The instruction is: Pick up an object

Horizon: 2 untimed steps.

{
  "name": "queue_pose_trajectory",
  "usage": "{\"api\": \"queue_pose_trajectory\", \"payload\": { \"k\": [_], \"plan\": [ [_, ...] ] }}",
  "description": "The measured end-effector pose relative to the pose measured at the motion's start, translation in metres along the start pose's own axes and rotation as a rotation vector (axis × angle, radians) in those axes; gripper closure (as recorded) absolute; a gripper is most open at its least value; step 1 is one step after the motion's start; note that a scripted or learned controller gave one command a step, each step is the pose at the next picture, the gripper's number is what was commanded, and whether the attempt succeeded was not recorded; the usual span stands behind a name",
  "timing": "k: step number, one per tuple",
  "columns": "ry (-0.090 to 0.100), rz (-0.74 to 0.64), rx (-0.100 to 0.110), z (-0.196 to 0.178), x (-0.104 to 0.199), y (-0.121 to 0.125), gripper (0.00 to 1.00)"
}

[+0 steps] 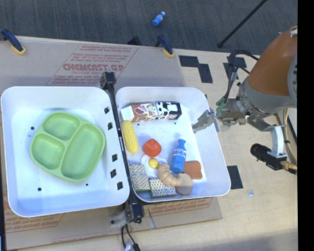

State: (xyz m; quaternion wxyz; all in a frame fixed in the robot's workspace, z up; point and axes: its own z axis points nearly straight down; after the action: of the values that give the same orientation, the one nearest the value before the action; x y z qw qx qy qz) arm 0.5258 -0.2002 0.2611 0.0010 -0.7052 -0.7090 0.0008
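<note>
Camera view | hand over right bin's rim, grip unclear | ridged yellow corn | glossy blue bottle

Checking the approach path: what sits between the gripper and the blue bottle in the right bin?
In the camera view, just the right bin's rim and bare white floor lie between the gripper and the blue bottle.

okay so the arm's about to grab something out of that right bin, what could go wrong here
The toys are packed tight: the bottle leans against the croissant, with the tomato close by, so the hand may nudge neighbours or come up with nothing. The hand sits at the right bin's rim and could clip it going down.
</note>
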Motion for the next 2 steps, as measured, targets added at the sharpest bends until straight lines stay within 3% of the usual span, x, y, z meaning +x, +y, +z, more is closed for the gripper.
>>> {"api": "queue_pose_trajectory", "payload": {
  "k": [1,2],
  "plan": [
    [0.001,-0.001,0.002,0.143,0.007,-0.023,0.00],
    [0.002,-0.003,0.002,0.168,0.093,-0.049,0.00]
  ]
}}
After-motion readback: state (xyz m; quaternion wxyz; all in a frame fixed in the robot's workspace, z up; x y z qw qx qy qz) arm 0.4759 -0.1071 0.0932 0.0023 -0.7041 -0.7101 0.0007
